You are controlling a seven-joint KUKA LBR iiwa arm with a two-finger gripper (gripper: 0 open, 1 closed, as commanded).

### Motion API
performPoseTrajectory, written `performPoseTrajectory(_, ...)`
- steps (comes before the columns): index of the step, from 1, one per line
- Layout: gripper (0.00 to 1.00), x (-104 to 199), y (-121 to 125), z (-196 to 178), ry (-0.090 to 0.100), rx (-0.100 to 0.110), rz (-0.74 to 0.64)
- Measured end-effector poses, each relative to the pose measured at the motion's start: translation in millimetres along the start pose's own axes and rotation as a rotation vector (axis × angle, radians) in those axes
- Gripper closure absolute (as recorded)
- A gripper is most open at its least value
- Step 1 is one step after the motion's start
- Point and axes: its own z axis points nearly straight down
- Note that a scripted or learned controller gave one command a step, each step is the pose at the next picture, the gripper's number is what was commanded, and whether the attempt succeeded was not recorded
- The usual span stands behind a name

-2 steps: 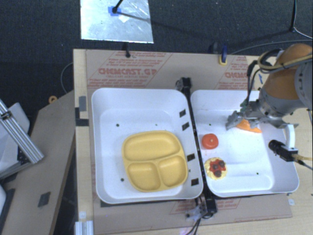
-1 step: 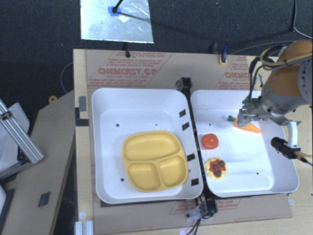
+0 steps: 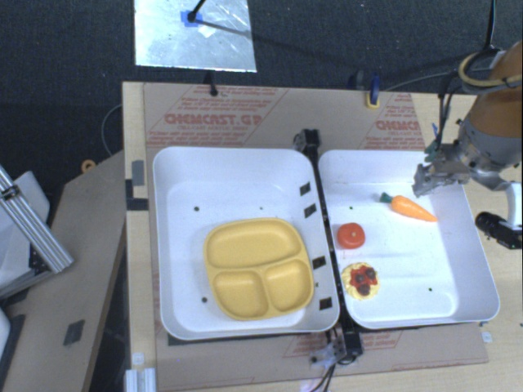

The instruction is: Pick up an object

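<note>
While the tool (image 3: 426,180) hangs over the right bin's (image 3: 466,300) far right corner, just beside the toy carrot (image 3: 411,208), its grip state cannot be told. A tomato slice (image 3: 351,235) and small pizza (image 3: 362,280) lie near the bin's left edge; a yellow divided tray (image 3: 257,266) sits in the left bin (image 3: 188,178).

This is a robotics lab or test cell. The surface (image 3: 245,109) is a bare board printed with a maker's name, carrying two white bins (image 3: 237,170) clipped side by side. Cables (image 3: 409,76) trail over dark carpet (image 3: 65,39), an aluminium rail (image 3: 33,227) stands left, and a foil-like sheet (image 3: 192,23) lies far.
</note>
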Motion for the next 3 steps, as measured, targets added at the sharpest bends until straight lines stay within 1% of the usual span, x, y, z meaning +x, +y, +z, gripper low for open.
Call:
performPoseTrajectory(1,1.0,0,1,-12,0.001,0.004,-0.001)
performPoseTrajectory(3,1.0,108,-3,3,0.004,0.006,-0.007)
